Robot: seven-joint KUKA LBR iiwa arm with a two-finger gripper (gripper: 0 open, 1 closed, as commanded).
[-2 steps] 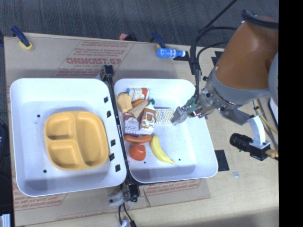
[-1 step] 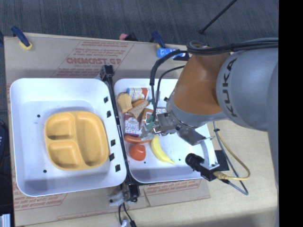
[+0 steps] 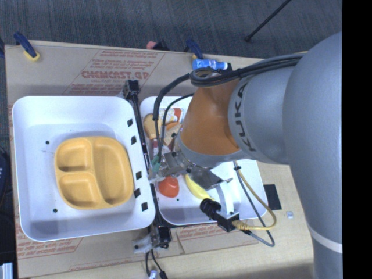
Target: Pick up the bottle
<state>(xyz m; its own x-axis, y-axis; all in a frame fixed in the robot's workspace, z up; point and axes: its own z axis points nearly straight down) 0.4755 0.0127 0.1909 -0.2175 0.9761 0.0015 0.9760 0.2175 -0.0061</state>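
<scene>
My gripper is low in the right bin, close to its left wall, and the arm's wide orange and grey wrist covers most of that bin. A small green-tinted piece shows at the gripper's left edge, but I cannot tell what it is. A red round object lies just below the gripper, with a yellow banana-like object to its right. Tan and orange items peek out at the bin's upper left.
The left bin holds a yellow divided plate. A black divider with clips runs between the bins. Cables loop over the right bin's lower right corner. Clamps sit on the bench's far edge.
</scene>
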